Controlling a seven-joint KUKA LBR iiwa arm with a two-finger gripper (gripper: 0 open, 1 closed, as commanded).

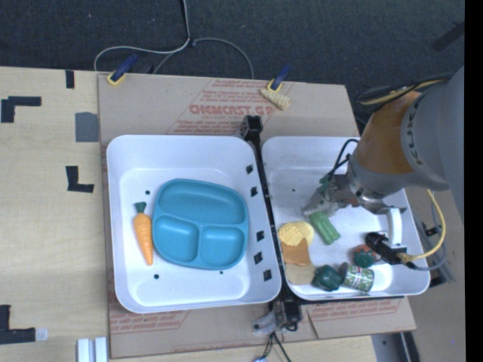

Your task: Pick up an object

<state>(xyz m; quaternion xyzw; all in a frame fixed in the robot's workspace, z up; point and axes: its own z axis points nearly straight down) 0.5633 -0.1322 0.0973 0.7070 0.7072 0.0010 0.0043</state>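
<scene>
A green block (327, 228) is seen lying flat and slanted in the middle of the right bin (302, 153), just under the end effector (323, 200). Left of it a yellow piece (295, 233) rests on an orange piece (296, 254). Nearer, a dark green object (328, 278) touches a can (358, 279) lying on its side. A teal object (363, 259) sits just beyond the can.

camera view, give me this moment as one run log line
arm: over right bin | claw: low beside green block | grasp: not visible | left bin: blue tray, carrot
</scene>
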